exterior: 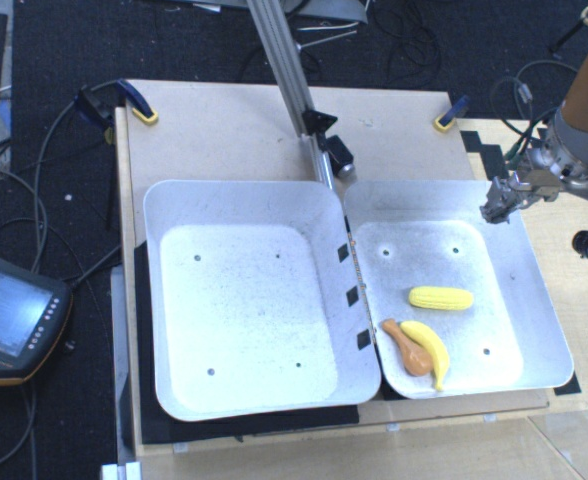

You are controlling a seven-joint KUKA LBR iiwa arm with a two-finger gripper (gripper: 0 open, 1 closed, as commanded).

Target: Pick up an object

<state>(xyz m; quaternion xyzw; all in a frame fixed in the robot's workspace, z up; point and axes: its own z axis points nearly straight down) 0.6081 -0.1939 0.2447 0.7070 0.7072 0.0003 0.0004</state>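
Pincer [496, 211] over right bin [534, 298] far rim, grip state can't tell.

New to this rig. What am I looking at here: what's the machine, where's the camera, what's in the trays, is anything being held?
One fixed camera looks down at a slant on a wooden bench bearing two shallow white bins. The grey robot arm with an orange band reaches in from the right; its small two-finger gripper hangs above the right bin's upper right corner. I cannot tell whether its fingers are open, and nothing shows between them. In the right bin lie a yellow corn cob, a yellow banana and an orange-brown drumstick-shaped toy touching the banana. The left bin sits beside it. A handheld control pendant lies on the floor at left.
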